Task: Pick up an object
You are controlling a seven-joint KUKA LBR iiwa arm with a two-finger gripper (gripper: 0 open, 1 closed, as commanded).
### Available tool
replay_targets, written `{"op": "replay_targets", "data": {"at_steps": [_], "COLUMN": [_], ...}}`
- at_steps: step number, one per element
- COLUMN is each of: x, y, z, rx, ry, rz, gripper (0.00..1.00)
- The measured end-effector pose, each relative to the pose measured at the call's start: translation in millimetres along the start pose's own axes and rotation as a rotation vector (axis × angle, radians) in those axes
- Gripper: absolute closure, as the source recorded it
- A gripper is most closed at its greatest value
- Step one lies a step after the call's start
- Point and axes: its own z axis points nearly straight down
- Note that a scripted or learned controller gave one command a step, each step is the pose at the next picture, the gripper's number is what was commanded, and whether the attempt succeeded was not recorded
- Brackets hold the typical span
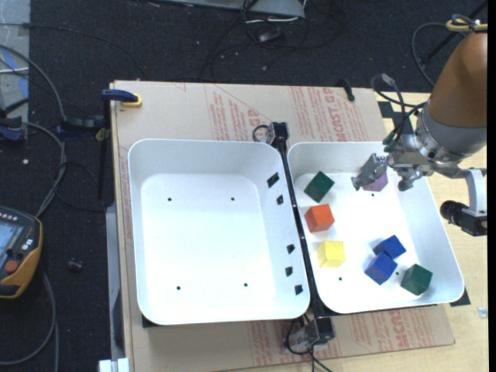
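Observation:
My gripper [385,178] hangs over the back of the right bin [442,239], below the grey arm and its orange band. It stands open, and a purple block [377,180] shows between the fingers, close to the left fingertip [364,179]. I cannot tell whether the block rests on the bin floor or touches a finger. Also in this bin are a dark green block [318,186], an orange block [319,218], a yellow block [332,253], two blue blocks [384,259] touching each other, and another green block [417,279] at the front right.
The left bin [147,208] is beside the right one, with a black divider strip [291,215] between them. Both stand on a cardboard sheet [232,107]. Cables and a blue clamp [120,97] lie beyond the bench's back left.

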Motion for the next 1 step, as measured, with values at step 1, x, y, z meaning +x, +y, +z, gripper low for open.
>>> {"op": "replay_targets", "data": {"at_steps": [1], "x": [-61.2], "y": [-38.3], "z": [106.5], "rx": [0.009], "ry": [0.001], "rz": [0.006], "gripper": [0.00]}}
